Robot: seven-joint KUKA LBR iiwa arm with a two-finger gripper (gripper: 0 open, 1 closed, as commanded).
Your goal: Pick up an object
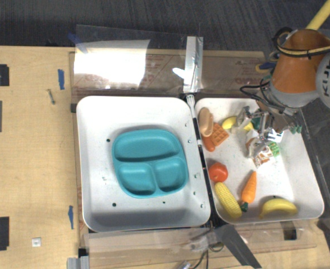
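Note:
My gripper point(260, 142) hangs low over the upper middle of the right bin point(311, 178), below the orange wrist band point(297, 60). Just beneath and beside it lie a small green piece point(275, 148) and a brown-and-white piece point(262, 159), partly hidden by the gripper. A yellow lemon point(229, 123) sits to its left. Further left are a bread roll point(205, 120) and an orange waffle piece point(215, 138). Toward the front lie a red tomato point(218, 172), a corn cob point(227, 199), a carrot point(248, 186) and a banana point(278, 207).
The left bin point(92, 150) holds a teal divided tray point(149, 161). A raised rim between the two bins point(200, 167) runs front to back. A clear plastic sheet point(125, 66) lies behind the left bin, and cables point(260, 86) hang by the wrist.

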